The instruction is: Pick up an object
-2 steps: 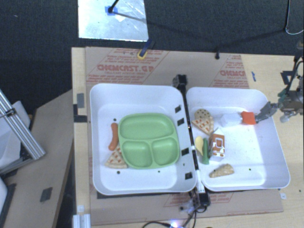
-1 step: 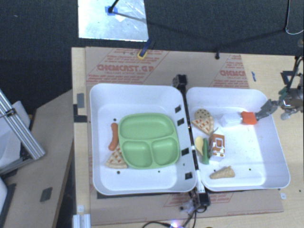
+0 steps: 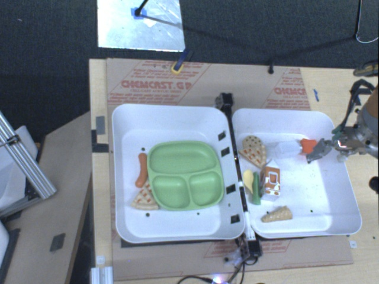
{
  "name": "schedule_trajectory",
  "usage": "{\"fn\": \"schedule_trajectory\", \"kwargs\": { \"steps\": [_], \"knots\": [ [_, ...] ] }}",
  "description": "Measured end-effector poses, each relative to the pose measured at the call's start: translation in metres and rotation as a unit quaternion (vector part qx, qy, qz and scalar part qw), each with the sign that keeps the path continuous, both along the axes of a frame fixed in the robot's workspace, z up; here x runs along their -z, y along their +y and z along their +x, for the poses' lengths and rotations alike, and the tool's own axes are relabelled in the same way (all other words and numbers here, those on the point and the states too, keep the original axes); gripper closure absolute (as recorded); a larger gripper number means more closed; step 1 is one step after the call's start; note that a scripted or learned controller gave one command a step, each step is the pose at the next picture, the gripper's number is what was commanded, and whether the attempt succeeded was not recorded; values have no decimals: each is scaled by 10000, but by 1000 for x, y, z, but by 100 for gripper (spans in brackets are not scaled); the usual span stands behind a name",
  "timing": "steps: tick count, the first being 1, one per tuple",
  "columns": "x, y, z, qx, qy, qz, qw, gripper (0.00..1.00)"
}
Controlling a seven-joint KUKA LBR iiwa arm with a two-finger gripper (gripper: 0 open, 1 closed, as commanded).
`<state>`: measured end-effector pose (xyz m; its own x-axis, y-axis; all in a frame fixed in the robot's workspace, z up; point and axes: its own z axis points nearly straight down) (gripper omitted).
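My gripper [image 3: 320,150] reaches in from the right, low over the upper right part of the right bin [image 3: 337,200]. A small orange object [image 3: 307,144] lies right at its tip, touching or nearly touching it; I cannot tell whether it is gripped. Further left in this bin are a clear plastic piece [image 3: 285,149], a toy waffle [image 3: 253,150], an orange-and-white carton [image 3: 271,182], a yellow-green corn piece [image 3: 252,183] and a tan wedge [image 3: 277,215].
The left bin [image 3: 127,129] holds a green divided plate [image 3: 183,174], a sausage [image 3: 142,168] and a waffle slice [image 3: 145,199]. A black hinge strip [image 3: 232,158] runs between the bins. A metal frame [image 3: 21,164] stands at far left.
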<state>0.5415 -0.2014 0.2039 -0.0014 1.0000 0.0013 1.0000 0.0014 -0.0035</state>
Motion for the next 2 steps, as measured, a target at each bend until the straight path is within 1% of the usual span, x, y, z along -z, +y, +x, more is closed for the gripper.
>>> {"fn": "schedule_trajectory", "kwargs": {
  "steps": [1,2],
  "knots": [
    [60,0,-7,1,-4,-1,10000,0],
    [112,1,-7,0,-4,1,10000,0]
  ]
}}
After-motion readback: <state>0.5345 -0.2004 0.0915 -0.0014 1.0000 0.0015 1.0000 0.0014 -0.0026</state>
